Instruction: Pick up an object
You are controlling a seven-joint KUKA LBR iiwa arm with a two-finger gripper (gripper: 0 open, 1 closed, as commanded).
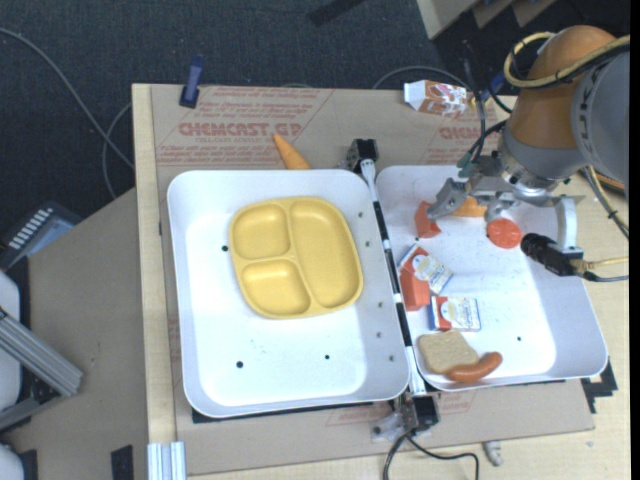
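My gripper (480, 190) hangs low over the far part of the right bin (560, 353), under the grey wrist and its orange band. An orange wedge (468, 207) lies right at the gripper's tip, partly hidden by it. Just left of it lies a red piece (428, 221), and a red round thing (504, 232) sits to the gripper's near right. Nearer in the bin are a red-and-white carton (420, 276), a blue-and-white carton (458, 314), a bread slice (446, 349) and a sausage (473, 369). I cannot make out anything held.
The left bin (200, 348) holds a yellow divided tray (295, 256). On the board behind the bins lie a carrot (290, 153), a small carton (437, 96) and a blue item (190, 80). A black clamp (362, 152) sits where the bins meet.
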